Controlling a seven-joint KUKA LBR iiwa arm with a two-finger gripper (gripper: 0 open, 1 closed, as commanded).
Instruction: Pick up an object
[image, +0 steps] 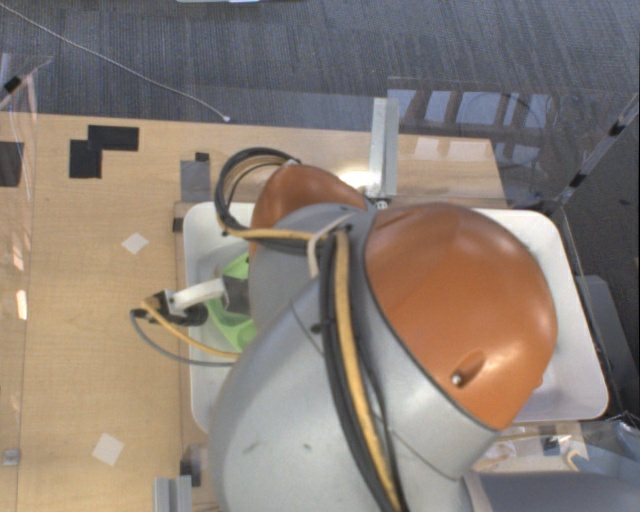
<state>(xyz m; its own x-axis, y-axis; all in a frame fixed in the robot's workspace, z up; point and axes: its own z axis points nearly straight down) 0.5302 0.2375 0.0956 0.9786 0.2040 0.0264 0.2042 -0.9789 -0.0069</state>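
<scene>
Wooden bench (90, 300) and white bin (200, 235) carry no readable writing.

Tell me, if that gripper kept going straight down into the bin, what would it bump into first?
Probably the green object lying in the left bin, though the arm hides the gripper, so depth and exact aim are unclear.

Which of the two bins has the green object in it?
The left bin. A bright green object lies in it, at the edge of the arm. The right bin shows bare white floor at its visible corner.
</scene>
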